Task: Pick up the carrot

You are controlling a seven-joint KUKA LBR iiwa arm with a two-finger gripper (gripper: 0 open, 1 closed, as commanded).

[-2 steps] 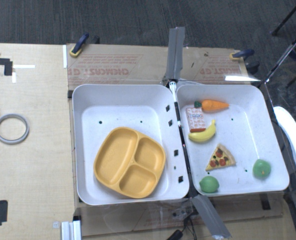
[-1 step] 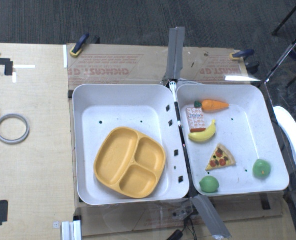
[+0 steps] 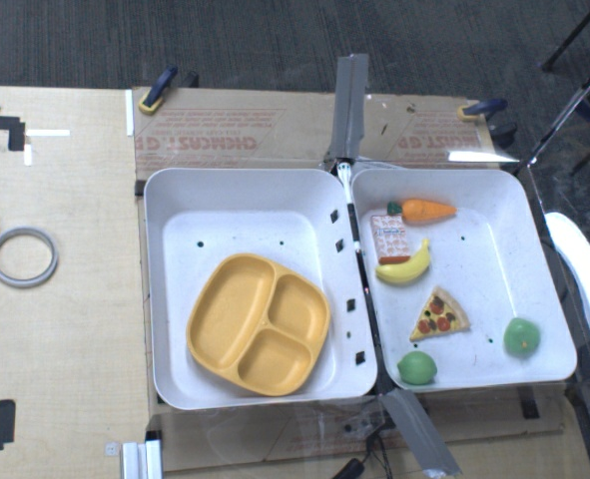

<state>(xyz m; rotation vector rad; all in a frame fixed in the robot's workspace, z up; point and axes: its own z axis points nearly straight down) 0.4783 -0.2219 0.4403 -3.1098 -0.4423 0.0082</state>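
Observation:
An orange carrot with a small green top lies on its side near the back wall of the right bin, its green end pointing left. It rests just behind a small red and white packet, and nothing touches it.
The right bin also holds a yellow banana, a pizza slice and two green round fruits. A yellow divided plate sits in the left bin. A tape roll lies on the bench at left.

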